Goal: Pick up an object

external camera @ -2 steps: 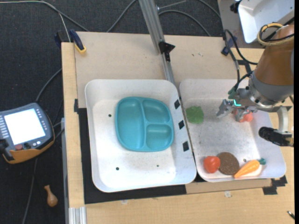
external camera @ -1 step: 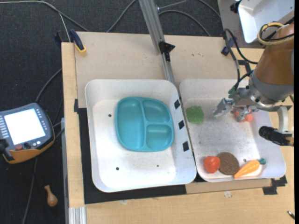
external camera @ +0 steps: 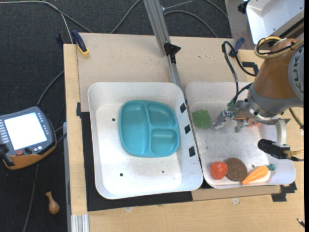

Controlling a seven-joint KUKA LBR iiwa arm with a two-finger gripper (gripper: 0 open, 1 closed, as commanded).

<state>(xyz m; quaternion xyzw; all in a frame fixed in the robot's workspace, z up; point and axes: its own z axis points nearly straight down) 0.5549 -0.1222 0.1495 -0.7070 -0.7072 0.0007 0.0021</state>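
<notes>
The small, blocky green toy (external camera: 201, 118) near the right white bin's (external camera: 212, 95) left wall looks light, probably soft and easy to pinch across its sides, with the arm's two-finger tool (external camera: 226, 120) just beside it, fingers apart and empty.

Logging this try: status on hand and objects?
Hand over right bin, nothing between fingers. Green object just beside it. Path clear.

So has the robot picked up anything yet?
Not yet. The gripper hangs low in the right bin, beside the green object, with nothing visibly between its fingers. The tomato, brown disc and carrot lie untouched. Grasping and lifting remain.
</notes>
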